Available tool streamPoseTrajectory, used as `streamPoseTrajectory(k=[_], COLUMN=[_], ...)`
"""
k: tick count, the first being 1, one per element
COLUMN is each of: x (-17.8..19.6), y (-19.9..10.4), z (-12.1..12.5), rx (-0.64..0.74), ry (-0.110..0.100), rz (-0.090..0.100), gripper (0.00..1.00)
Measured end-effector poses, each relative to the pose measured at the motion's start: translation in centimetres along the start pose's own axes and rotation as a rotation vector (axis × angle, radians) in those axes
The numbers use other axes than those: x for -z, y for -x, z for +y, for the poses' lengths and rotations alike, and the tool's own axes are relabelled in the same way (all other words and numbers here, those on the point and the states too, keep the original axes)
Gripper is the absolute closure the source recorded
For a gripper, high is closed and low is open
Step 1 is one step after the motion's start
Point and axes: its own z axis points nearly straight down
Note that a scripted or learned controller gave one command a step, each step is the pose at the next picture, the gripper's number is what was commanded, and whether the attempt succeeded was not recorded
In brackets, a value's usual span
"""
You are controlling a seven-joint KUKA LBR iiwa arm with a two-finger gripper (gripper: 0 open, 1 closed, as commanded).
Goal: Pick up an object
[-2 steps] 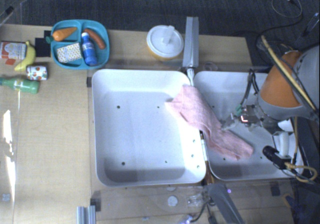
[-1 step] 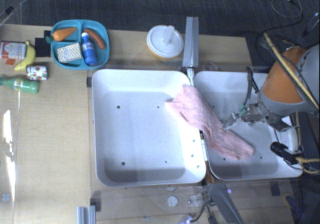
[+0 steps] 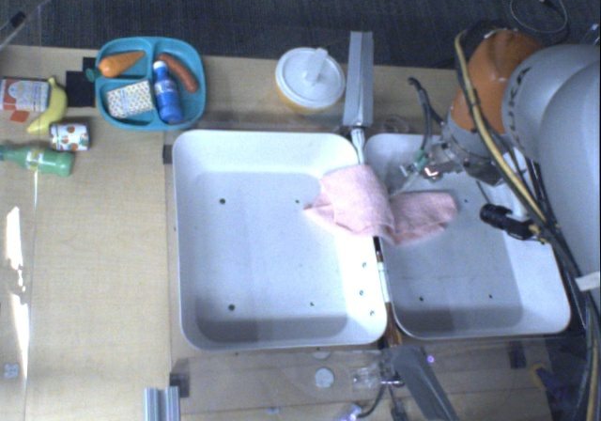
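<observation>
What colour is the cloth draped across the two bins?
Pale pink cloth, clearest in the camera view.

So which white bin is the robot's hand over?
The right bin. The gripper hovers above its far-left corner, by the pink cloth. The left bin only has the cloth's other end draped in.

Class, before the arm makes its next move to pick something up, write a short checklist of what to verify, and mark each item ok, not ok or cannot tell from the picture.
1. A target is in reach: pink cloth lies close by the hand. Ok.
2. Cloth lies wholly in one bin: it drapes over the divider between left bin and right bin. Not ok.
3. Hand is above the cloth: it sits near the cloth's upper right edge. Ok.
4. Cloth is between the hand's fingers: cannot tell.
5. Cables are free of the cloth: cannot tell.
</observation>
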Motion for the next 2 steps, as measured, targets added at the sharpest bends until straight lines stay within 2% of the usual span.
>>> streamPoseTrajectory(k=[1,2], x=[0.0,7.6], y=[0.3,2.2], z=[1.7,-1.9], rx=[-0.026,-0.071], ry=[-0.015,-0.004], rz=[0.005,0.001], gripper=[0.00,0.00])
